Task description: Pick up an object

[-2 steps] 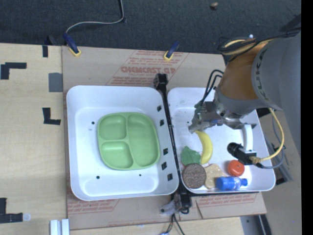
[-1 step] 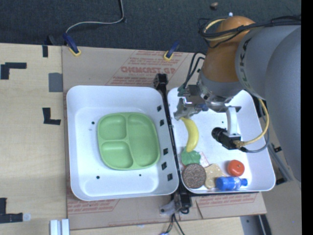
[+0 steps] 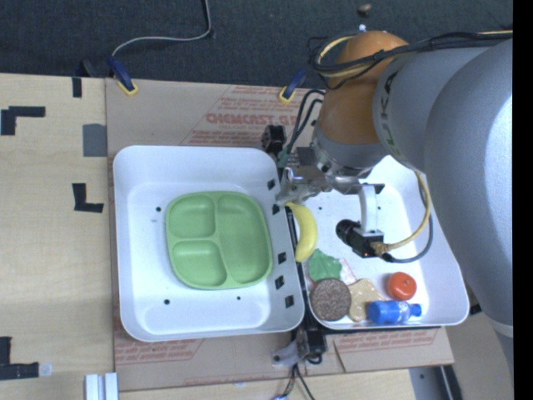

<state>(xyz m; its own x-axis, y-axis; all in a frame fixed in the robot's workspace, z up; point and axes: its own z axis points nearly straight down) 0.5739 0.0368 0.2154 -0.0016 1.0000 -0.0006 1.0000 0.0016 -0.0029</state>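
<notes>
A yellow banana (image 3: 305, 233) lies along the left wall of the right bin (image 3: 433, 257). Below it sit a green leafy piece (image 3: 325, 267), a brown speckled disc (image 3: 331, 298), a beige piece (image 3: 364, 297), an orange-red round fruit (image 3: 401, 286) and a blue bottle (image 3: 391, 312) on its side. My gripper (image 3: 293, 190) hangs low at the bin's upper left corner, right over the banana's top end. The wrist's bulk hides how it meets the banana.
The left bin (image 3: 137, 223) holds a green divided plate (image 3: 220, 240). A black fitting on a yellow cable (image 3: 360, 238) dangles from the wrist over the middle of the right bin. The divider between the bins runs just left of the gripper.
</notes>
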